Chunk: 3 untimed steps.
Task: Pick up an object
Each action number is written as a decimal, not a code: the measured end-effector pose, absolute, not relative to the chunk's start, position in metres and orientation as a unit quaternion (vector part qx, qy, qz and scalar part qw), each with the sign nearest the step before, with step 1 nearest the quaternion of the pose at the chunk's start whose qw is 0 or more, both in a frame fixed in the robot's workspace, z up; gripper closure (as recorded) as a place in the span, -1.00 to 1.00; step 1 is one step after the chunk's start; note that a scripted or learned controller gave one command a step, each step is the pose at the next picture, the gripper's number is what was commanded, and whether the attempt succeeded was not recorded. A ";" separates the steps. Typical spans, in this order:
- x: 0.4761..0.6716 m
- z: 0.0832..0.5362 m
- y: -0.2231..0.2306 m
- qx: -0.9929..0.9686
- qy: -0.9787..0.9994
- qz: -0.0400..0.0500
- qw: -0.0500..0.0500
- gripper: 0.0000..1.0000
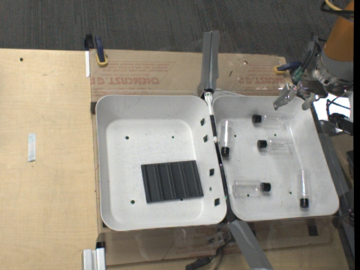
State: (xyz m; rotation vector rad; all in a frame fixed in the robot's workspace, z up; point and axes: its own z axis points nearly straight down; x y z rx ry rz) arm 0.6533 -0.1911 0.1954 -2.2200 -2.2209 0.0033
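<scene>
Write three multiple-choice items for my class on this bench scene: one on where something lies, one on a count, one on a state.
1. Where does the black ribbed mat lie?
A. in the left bin
B. in the right bin
C. on the cardboard

2. How many clear black-capped vials lie in the right bin?
A. two
B. five
C. eight

3. How do the vials rest?
A. standing upright
B. stacked in a pile
C. lying on their sides, apart

Answers:
1 A: the mat sits on the left bin floor.
2 B: five caps can be counted, one at.
3 C: each tube lies flat, separate from the others.
</scene>
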 end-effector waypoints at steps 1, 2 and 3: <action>0.664 0.117 -0.173 -0.717 -0.697 -0.005 -0.010 -1.00; 0.627 0.092 -0.144 -0.718 -0.696 0.001 0.000 -1.00; 0.546 0.091 -0.149 -0.715 -0.699 0.001 0.001 -1.00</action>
